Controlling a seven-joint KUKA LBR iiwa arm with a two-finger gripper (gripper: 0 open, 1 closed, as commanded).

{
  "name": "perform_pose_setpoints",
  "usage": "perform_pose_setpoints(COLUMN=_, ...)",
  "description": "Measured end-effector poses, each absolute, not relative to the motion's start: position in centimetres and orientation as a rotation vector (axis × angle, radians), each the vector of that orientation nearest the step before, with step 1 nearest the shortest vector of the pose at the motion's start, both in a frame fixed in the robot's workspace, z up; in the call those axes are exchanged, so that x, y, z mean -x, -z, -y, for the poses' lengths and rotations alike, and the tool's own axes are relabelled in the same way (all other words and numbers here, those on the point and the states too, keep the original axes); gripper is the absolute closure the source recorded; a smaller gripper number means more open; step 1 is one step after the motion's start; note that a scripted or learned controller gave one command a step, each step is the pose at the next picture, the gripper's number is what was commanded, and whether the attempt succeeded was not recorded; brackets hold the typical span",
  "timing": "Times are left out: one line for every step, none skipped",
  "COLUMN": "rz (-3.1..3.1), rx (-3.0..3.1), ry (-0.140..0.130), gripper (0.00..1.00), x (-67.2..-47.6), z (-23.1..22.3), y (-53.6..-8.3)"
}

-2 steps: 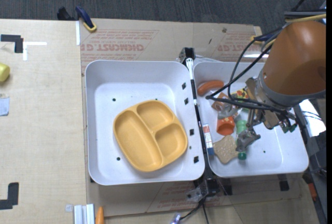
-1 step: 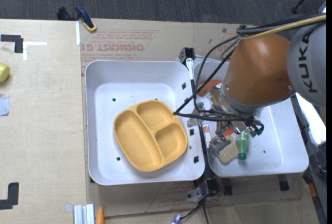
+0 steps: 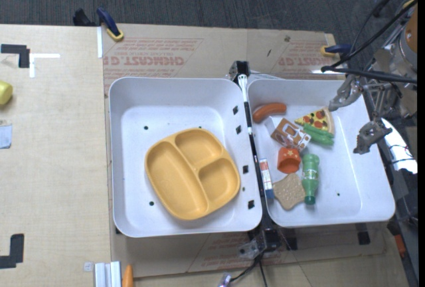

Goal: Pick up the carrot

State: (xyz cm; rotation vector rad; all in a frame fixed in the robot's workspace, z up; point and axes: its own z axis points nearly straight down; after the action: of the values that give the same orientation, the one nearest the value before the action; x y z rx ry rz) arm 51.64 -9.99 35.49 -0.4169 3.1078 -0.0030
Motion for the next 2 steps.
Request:
perform_pose_setpoints(rz=-3.104, rx=0.395, ry=0.004, gripper=0.00, x=-49.5, z=6.2, y=-51.7)
perform_pose_setpoints(rz=-3.096, rx=0.391, ry=0.008, gripper=1.00, x=-49.8, z=6.3, y=-52.7)
